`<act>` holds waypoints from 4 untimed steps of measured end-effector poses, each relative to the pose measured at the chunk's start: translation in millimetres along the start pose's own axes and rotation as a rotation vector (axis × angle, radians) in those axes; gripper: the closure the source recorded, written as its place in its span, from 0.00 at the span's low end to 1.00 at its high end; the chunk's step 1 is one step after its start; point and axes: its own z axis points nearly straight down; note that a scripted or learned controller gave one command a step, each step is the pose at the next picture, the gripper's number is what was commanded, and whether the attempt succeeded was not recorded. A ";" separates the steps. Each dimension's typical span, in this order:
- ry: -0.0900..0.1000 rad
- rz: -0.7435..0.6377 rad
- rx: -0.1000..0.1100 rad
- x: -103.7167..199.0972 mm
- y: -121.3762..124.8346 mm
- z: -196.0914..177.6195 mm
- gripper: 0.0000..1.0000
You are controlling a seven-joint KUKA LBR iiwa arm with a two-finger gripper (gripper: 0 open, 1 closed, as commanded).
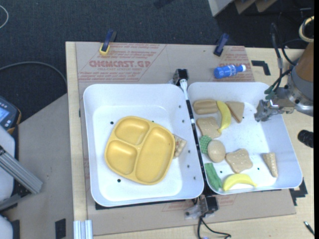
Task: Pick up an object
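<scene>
Gripper [262, 111] poised at the right bin's [289, 148] upper right edge, over bare white floor, nothing visibly between the fingertips. Too small and too dark against the arm to tell how far apart they stand — left undecided. No contact with any object to be made out from this slant.

Judged as the approach step: reaching in, no pick yet made, every item lying loose in the bin. Nearest candidates just to the gripper's left — a tan wedge [236, 110] touching a yellow banana [224, 115] that runs down between the wedge and a brown bread roll [205, 106]. Lower down, a beige bread slice [209, 127], a green piece [205, 143], a pale egg-shaped item [216, 151], a toast-like piece [239, 160], a second banana [238, 182] near the bottom wall, a green pod [213, 176] beside it, and a small cone [271, 164] standing well apart toward the right wall.

Next move, as a judgement: shift left or downward, settle on one target, descend squarely over it. The cone looks easiest to isolate; the wedge and banana risk nudging one another or slipping out sideways.

Further out — the left bin [94, 133] holding a yellow divided plate [139, 149] with a small tan item [179, 145] at its right rim. Beyond the bins, a blue bottle [228, 71] lying on the board.
</scene>
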 end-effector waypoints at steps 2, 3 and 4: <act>0.002 -0.003 0.002 106.4 45.1 -10.3 1.00; 0.003 -0.004 0.002 157.0 57.7 -15.4 1.00; 0.002 -0.003 0.002 208.9 70.9 -13.9 1.00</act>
